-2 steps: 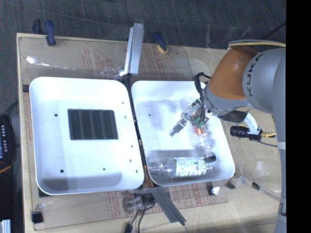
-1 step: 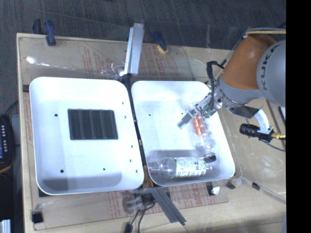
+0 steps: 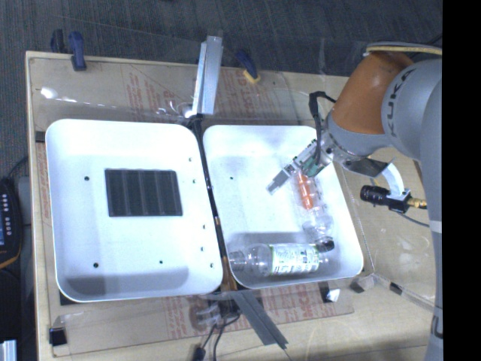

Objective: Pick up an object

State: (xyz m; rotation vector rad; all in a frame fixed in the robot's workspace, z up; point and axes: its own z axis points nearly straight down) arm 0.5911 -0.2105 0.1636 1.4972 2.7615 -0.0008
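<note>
Two things lie in the right bin (image 3: 248, 149). A clear plastic bottle with a pale label (image 3: 276, 258) rests on its side along the near wall. A smaller clear bottle with an orange label (image 3: 308, 198) and a black cap (image 3: 325, 243) lies along the right wall, cap toward the near side. My gripper (image 3: 291, 171) hangs over the right bin, tilted down to the left, just above the top end of the orange-labelled bottle. Nothing visible sits in its grasp.
The left bin (image 3: 75, 156) holds a flat dark grey ribbed rectangle (image 3: 143, 192) near its middle. A metal bar (image 3: 207, 74) stands up at the back where the bins meet. Blue clamps (image 3: 75, 47) grip the bench's far edge.
</note>
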